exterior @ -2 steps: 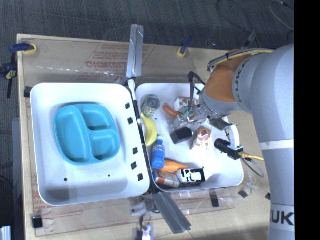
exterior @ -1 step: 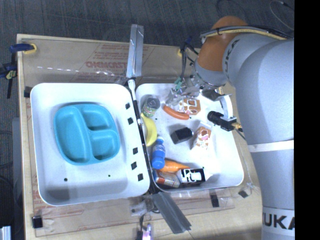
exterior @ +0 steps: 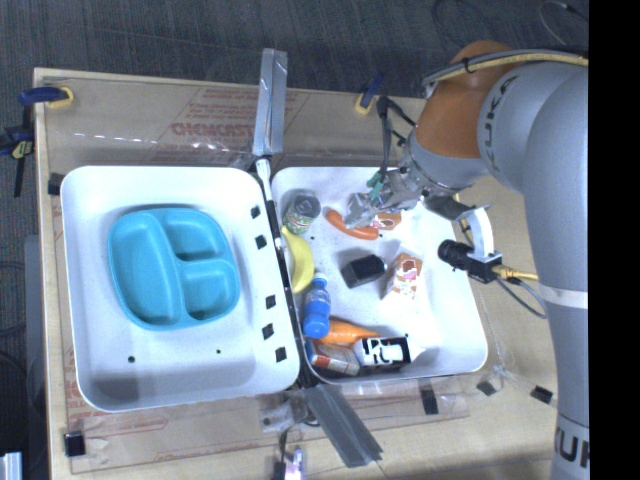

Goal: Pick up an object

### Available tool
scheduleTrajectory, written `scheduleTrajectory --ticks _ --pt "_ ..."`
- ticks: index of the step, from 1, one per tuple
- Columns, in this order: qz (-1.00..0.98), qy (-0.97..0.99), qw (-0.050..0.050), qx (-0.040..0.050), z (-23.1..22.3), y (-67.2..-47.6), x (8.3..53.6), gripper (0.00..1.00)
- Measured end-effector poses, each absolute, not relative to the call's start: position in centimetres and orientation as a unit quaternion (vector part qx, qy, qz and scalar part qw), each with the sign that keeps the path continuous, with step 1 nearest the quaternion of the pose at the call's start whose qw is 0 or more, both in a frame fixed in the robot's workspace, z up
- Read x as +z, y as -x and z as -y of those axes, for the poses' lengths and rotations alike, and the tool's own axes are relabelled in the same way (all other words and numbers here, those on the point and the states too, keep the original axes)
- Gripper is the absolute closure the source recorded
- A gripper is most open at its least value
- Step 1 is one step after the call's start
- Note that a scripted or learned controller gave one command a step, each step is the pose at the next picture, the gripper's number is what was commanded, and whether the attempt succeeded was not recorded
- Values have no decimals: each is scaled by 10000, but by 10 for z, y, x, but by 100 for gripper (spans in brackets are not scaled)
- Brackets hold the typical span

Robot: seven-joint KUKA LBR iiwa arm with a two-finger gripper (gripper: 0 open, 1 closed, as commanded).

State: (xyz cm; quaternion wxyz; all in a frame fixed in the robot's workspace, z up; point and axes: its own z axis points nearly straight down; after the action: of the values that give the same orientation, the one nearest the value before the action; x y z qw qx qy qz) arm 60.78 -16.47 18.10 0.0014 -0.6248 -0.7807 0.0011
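Table (exterior: 130, 98) with two bins | your pincer (exterior: 374, 200), grip state unclear, sits just above the carrot (exterior: 352, 227) lying crosswise

Glossy blue plastic tray (exterior: 175, 265) in a smooth white bin (exterior: 90, 363) — shiny metal can (exterior: 301, 208) beside.

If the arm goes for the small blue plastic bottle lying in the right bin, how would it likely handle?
The small blue plastic bottle lies on its side, so a nudge would probably roll it. It looks light, likely empty. Its rounded, smooth body may slip between fingers, and the yellow banana and orange carrot crowd it.
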Motion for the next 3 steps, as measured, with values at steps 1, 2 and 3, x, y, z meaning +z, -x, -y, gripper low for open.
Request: scheduleTrajectory --ticks 1,2,3 --pt "7779 6284 0 8 198 -579 89 0" --pt "7405 6720 17 91 140 -653 90 0" --pt "7295 6840 9 7 212 -653 139 0"
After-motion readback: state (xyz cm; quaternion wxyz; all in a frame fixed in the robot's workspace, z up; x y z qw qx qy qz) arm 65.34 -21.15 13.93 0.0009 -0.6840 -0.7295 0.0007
